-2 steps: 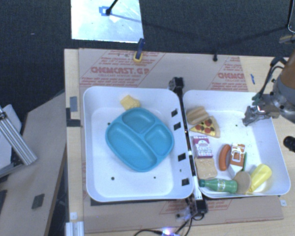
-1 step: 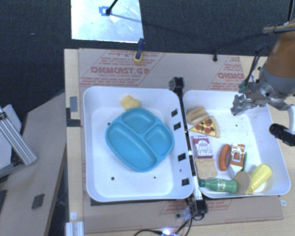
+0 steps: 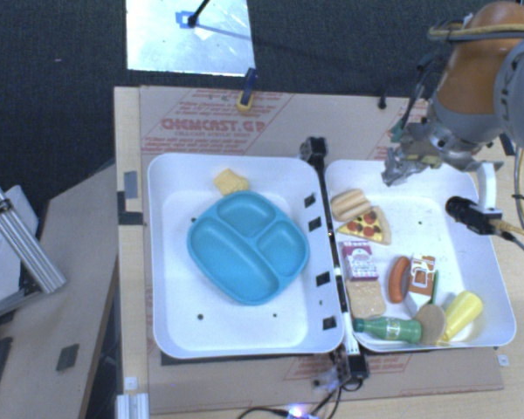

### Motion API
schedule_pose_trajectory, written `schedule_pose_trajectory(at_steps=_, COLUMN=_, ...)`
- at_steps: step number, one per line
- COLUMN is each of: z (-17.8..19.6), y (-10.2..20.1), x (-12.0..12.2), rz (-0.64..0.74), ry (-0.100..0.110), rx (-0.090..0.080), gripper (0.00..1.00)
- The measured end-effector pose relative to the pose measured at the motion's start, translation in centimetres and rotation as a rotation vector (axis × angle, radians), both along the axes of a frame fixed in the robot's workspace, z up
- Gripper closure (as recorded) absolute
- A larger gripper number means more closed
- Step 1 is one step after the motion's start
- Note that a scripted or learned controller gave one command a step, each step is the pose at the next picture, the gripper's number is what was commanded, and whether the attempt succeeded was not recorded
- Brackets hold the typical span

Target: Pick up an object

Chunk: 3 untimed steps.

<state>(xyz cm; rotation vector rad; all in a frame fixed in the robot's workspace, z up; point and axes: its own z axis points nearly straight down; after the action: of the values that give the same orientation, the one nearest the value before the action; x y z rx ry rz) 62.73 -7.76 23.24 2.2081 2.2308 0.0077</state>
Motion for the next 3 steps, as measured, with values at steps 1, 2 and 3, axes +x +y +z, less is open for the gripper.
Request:
schedule_pose_trajectory(at_steps=1, z=-1.3, y=3.0, x=4.6, rz=-0.002, ry=0.000, rx=-0.001, gripper=1.00)
schedule_pose_trajectory(at_steps=2, z=-0.7, y=3.2, x=3.0, rz=-0.007, ry=0.004, rx=-0.002, gripper=1.00)
schedule_pose_trajectory(at_steps=3, z=-1.6, y=3.0, x=4.5, rz=-0.004, ry=0.002, rx=-0.003, gripper=1.00)
